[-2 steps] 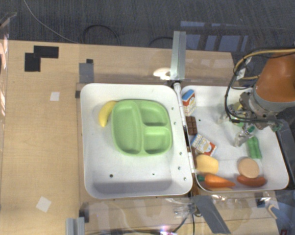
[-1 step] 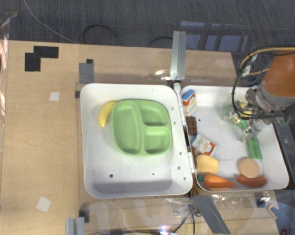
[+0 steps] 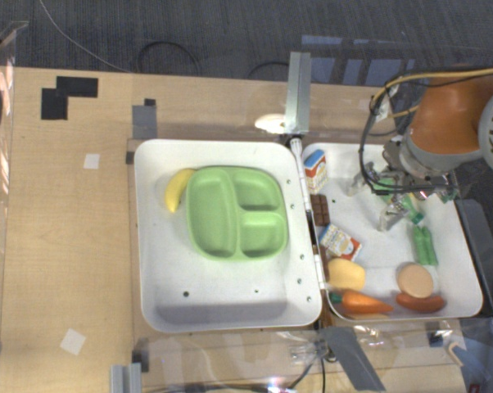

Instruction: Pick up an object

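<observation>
Nearest the lower edge of the frame, a carrot [image 3: 364, 304] lies along the front wall of the right bin [image 3: 469, 300], with a red sausage [image 3: 419, 303] in line with it to the right and a round bun [image 3: 415, 281] just above the sausage. A yellow lemon [image 3: 347, 274] sits just above the carrot's left end, and a small printed packet [image 3: 339, 241] lies tilted just above the lemon. A dark chocolate bar [image 3: 318, 210] rests against the bin's left wall, and a small carton [image 3: 314, 170] with a blue top stands in the upper left corner of that bin. A green bottle [image 3: 424, 245] lies lengthwise toward the right side, above the bun. The gripper [image 3: 396, 214] hangs over the middle of the right bin, just left of the bottle's top end, with the grey arm and its orange band [image 3: 450, 119] filling the upper right of the frame and cables looping around the wrist; whether the fingers are apart or together cannot be told from this slant, and nothing is seen between them. The left bin [image 3: 160, 301] holds a green divided plate [image 3: 234, 212] near its middle, and a banana [image 3: 177, 189] lies touching the plate's upper left edge. Both bins sit on a pale wooden bench [image 3: 58, 260].
</observation>
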`<state>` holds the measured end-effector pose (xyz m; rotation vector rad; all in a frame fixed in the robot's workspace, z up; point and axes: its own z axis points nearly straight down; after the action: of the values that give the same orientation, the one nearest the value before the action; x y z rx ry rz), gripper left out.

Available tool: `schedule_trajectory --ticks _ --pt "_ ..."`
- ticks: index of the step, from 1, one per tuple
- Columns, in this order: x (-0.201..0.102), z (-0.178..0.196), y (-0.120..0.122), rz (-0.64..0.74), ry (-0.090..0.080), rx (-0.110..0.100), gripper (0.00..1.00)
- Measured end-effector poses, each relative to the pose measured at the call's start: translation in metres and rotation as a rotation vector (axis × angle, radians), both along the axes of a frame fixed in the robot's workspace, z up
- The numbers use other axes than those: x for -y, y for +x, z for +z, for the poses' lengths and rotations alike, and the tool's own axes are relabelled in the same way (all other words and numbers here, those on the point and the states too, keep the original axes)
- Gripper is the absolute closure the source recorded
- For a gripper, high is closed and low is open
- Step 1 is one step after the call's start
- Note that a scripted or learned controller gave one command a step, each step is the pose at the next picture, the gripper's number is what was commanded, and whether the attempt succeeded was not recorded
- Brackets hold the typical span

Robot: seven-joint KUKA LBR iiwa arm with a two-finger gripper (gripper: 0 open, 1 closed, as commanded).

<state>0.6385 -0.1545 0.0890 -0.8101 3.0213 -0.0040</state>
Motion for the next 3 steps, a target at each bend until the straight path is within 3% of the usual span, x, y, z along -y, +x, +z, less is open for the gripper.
schedule_trajectory --ticks 1,2,3 --pt "0.051 0.002 0.035 0.226 -0.005 0.003 0.00" --pt "0.002 0.000 0.034 0.329 -0.005 0.000 0.00" --pt "0.001 0.016 0.038 0.326 -0.006 0.014 1.00"
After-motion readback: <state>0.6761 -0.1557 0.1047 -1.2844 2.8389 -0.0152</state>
